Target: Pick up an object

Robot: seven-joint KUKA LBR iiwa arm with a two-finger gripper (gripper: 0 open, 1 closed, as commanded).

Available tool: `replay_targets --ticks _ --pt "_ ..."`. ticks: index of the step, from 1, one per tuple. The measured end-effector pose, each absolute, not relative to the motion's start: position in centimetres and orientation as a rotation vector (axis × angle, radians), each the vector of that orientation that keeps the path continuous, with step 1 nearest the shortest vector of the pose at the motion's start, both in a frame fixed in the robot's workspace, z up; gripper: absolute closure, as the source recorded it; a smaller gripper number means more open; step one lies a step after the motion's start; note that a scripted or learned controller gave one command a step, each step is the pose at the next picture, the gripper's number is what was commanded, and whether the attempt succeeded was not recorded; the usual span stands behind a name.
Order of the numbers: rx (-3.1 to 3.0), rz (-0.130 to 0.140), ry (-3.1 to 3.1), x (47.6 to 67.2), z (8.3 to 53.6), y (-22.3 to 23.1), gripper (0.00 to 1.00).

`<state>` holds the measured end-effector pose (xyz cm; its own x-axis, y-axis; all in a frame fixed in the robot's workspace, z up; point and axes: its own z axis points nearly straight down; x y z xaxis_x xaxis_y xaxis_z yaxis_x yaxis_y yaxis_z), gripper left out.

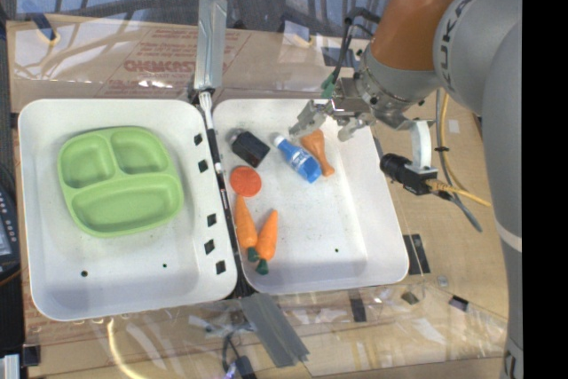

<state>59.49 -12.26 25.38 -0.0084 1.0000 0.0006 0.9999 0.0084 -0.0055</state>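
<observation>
My gripper [327,123] hangs over the back of the right bin [355,226], its two fingers spread open and nothing between them. Just in front of the fingertips lies a small orange carrot-shaped piece [318,152], touching a blue bottle [297,159] that lies slanted on its left. Further left in the same bin sit a black block [250,146] and a red-orange disc [247,182]. Two carrots [246,225] [267,235] with green tops lie side by side near the bin's front left.
The left bin [53,271] holds a green divided plate [120,179]. A raised divider with black clips [213,191] separates the bins. The arm's wrist and cables [417,164] overhang the right bin's far right edge.
</observation>
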Motion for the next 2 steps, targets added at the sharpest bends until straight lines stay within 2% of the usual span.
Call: replay_targets --ticks 1,2 --pt "-2.075 0.005 -2.352 59.50 18.29 -14.88 0.00" --pt "-2.076 0.004 -2.354 59.53 18.36 -14.89 0.00"
